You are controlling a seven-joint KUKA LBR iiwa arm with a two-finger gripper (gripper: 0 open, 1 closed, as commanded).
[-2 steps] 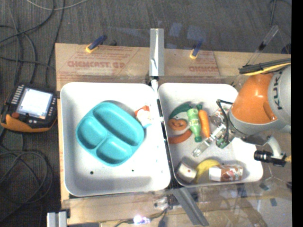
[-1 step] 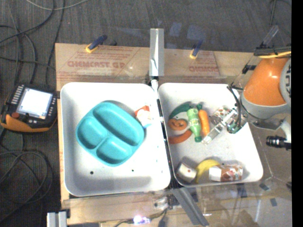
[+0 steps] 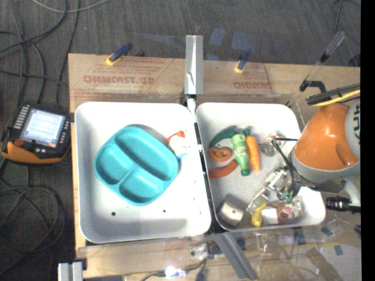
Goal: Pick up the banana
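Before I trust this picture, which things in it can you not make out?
- Tool, camera view: small and blurred, so its grip cannot be judged.
- Banana: partly covered by the tool; only the yellow end shows.
- Arm: cut off at the right side.
- Small items near the red pack: too blurred to name.

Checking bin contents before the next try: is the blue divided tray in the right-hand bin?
No, the blue divided tray lies in the left bin, while the banana sits in the right bin.

The gripper (image 3: 266, 193) reaches low into the right bin (image 3: 258, 111), just above the banana (image 3: 258, 214). A blue tray (image 3: 136, 164) lies in the left bin (image 3: 94, 215).
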